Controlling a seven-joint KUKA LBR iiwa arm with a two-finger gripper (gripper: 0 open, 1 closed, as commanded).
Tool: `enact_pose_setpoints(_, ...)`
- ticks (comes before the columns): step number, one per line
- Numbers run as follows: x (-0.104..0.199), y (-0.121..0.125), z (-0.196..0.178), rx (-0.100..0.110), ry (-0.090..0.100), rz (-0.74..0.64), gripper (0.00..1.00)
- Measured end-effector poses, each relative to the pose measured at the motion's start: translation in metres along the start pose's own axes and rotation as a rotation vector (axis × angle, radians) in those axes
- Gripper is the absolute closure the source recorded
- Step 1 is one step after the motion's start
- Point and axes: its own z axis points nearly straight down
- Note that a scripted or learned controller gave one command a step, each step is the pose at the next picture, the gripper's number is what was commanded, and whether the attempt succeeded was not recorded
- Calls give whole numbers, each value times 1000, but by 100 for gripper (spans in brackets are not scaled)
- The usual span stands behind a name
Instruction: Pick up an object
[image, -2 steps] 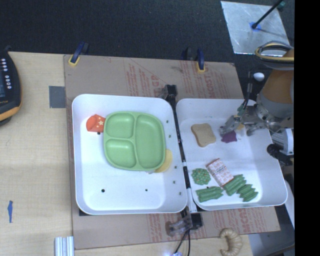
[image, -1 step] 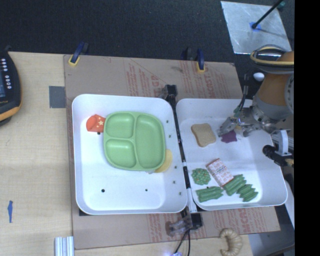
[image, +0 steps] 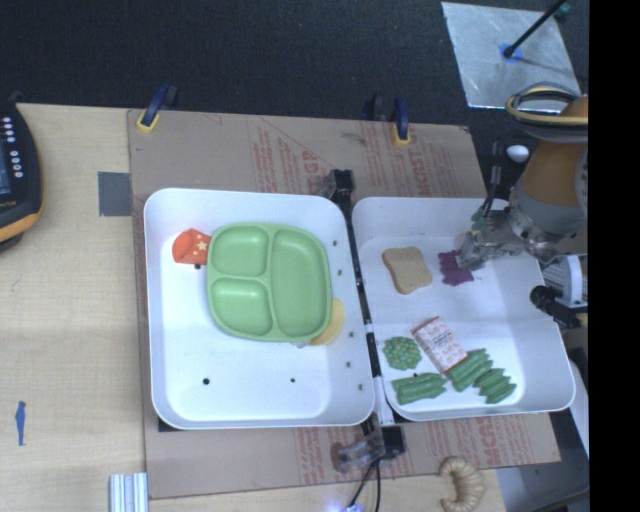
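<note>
My gripper (image: 472, 250) hangs low over the back of the right bin (image: 540, 300), right beside a small purple object (image: 456, 270) that lies just left of and below its fingertips. A tan bread slice (image: 406, 269) rests to the left of that. Toward the front of the same bin lie a green broccoli piece (image: 402, 352), a red-and-white packet (image: 440, 344) and green bean pods (image: 482, 375). In the left bin (image: 180, 380) sits a green divided plate (image: 269, 281), with a red object (image: 190, 246) at its left and a yellow piece (image: 331, 322) peeking out at its right.
The grey arm with its orange band (image: 550, 170) comes in from the right above the right bin's back corner. A divider wall (image: 358, 300) separates the two bins. Clamps (image: 401, 120) hold the cardboard base at the back. A black device (image: 15, 180) lies at far left.
</note>
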Motion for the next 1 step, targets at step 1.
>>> enact_pose_setpoints(1,0,0,0,1,0,0,0)
